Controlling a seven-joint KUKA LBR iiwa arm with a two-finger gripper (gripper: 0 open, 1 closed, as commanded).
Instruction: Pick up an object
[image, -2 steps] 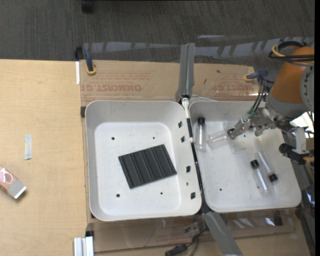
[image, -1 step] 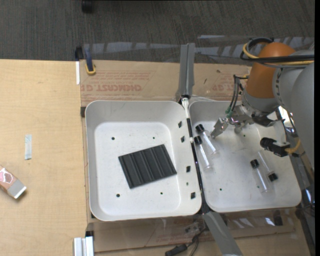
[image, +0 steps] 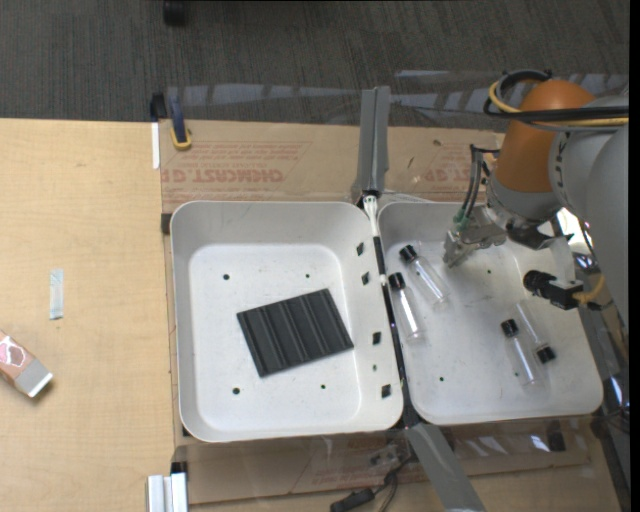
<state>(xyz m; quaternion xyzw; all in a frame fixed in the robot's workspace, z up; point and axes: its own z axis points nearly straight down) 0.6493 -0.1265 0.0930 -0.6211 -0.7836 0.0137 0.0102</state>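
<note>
Right bin (image: 560, 400), centre-right of the frame, and that's where the pickable things are: three clear tubes with black caps. One tube (image: 424, 275) lies near the bin's upper left, a second tube (image: 405, 308) sits just beside the dividing wall between the bins, and a third tube (image: 524, 352) rests lower right, well apart from the other two. Over in the left bin (image: 200, 400) there's a black ribbed panel (image: 295, 331) lying flat and tilted, middle of the floor.

The gripper (image: 458, 247) hangs in the upper part of the right bin, tip pointing down toward the bin floor, just right of that first tube and apart from it. Nothing is between its fingers, and how they're set I can't tell from this angle.

Now the risk, as I judge it: these tubes are round and slick, so a descent slightly off-line would likely nudge one and send it rolling instead of trapping it. The tube hugging the divider looks the hardest; a finger could strike the wall before closing. The flat panel offers little edge to grab.

Room to move: open white floor lies between the upper tube and the lower-right one, good clearance there. The top rim sits close behind the gripper, and the arm (image: 545, 140) crowds the upper right corner.
</note>
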